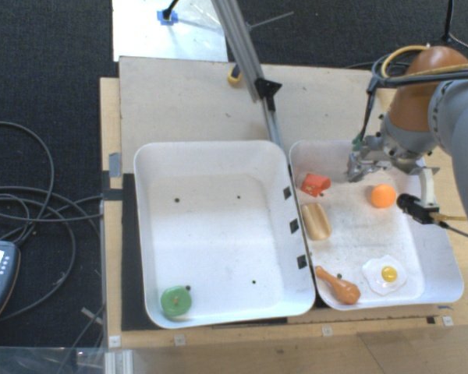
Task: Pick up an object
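Two shallow white bins stood side by side on the bench. Most candidate objects lay in the right bin: a red block, an orange ball, a bread roll, a toy chicken drumstick and a fried egg. A green round piece sat alone in the near corner of the left bin. The gripper hung over the right bin's far edge, between the red block and the orange ball, touching neither. Whether its fingers were open or closed could not be told; nothing was seen between them. In my judgement, it was placed to descend on a nearby object.
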Motion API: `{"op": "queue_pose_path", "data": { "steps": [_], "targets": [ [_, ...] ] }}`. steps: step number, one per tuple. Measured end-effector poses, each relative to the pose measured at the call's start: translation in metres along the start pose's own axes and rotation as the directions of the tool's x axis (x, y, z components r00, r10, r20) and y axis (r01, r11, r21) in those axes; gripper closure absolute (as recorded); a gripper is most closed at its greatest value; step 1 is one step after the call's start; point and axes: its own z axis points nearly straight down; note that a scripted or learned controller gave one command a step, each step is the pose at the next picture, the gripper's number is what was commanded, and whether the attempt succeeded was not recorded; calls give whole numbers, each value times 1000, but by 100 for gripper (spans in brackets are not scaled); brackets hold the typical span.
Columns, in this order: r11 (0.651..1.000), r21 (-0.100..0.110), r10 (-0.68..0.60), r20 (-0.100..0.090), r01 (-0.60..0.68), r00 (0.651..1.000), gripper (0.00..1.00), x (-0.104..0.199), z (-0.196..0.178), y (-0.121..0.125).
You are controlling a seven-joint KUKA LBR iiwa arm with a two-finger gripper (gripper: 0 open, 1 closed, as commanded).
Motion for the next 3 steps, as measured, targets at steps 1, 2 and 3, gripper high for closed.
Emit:
{"op": "queue_pose_path", "data": {
  "steps": [1, 2, 3],
  "targets": [
    [1000, -3, 2, 0, -2, 1000, 100, 6, -62, 8],
    [1000, -4, 2, 1, -2, 1000, 100, 13, -118, 18],
    [1000, 0, 2, 0, -2, 1000, 100, 13, -140, 19]
  ]
}}
